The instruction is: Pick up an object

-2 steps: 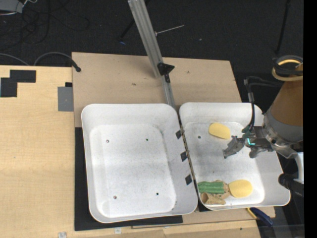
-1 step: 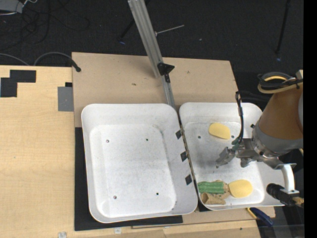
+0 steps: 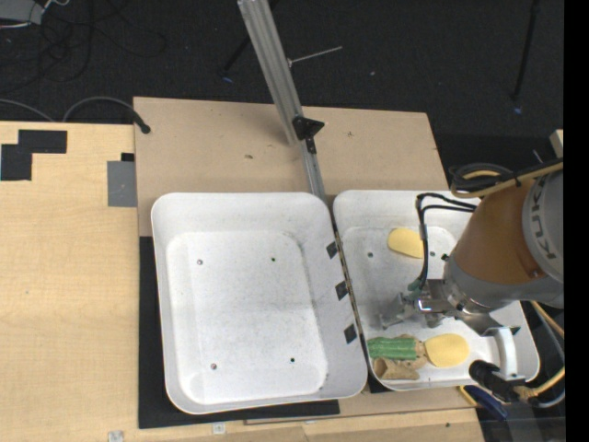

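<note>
A grey robot arm (image 3: 506,247) with an orange band reaches in from the right and hangs low over the right-hand bin (image 3: 354,212) of 2 shallow white bins set side by side on a bench. Its gripper (image 3: 405,313) sits near the middle of that bin, just above the floor; whether it is released, clenched or grasping anything cannot be told from this angle. 4 objects lie in the same bin: a yellow piece (image 3: 403,241) near the far side, just beside the arm; a green object (image 3: 391,347) against the near-left wall; a tan, crumbly lump (image 3: 398,368) touching it at the near edge; and a second yellow piece (image 3: 448,349) just to their right. The left-hand bin (image 3: 239,302) shows a bare white floor. A slanted metal rail (image 3: 274,67) rises behind the bins.
</note>
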`<state>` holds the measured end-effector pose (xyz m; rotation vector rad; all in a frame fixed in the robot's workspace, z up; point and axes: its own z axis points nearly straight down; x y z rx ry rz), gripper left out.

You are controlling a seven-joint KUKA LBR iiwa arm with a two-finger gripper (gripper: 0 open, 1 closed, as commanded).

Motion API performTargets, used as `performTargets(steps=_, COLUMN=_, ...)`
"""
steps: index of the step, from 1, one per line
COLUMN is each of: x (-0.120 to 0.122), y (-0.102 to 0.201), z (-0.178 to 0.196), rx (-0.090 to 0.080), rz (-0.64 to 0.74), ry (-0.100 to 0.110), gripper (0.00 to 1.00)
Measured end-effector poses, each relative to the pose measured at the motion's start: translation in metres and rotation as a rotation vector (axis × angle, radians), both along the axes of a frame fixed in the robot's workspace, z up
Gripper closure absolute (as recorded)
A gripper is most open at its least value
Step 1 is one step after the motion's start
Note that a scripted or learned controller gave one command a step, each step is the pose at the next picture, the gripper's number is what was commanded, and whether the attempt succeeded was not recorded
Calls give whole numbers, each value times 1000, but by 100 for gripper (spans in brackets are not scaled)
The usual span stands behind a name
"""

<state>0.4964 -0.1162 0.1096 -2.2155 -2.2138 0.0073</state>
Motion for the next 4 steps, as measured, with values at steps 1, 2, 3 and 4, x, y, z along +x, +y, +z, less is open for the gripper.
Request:
performTargets(steps=1, x=0, y=0, z=-17, rx=-3, rz=-1, ry=-8, gripper=0)
performTargets(steps=2, x=0, y=-1, z=-7, rx=-1, rz=-7, ry=-8, gripper=100)
performTargets(steps=3, x=-3, y=4, z=37, rx=-3, rz=2, ry=-10, gripper=100)
performTargets(steps=4, x=2, y=5, z=80, rx=-3, rz=2, ry=-12, gripper=100)
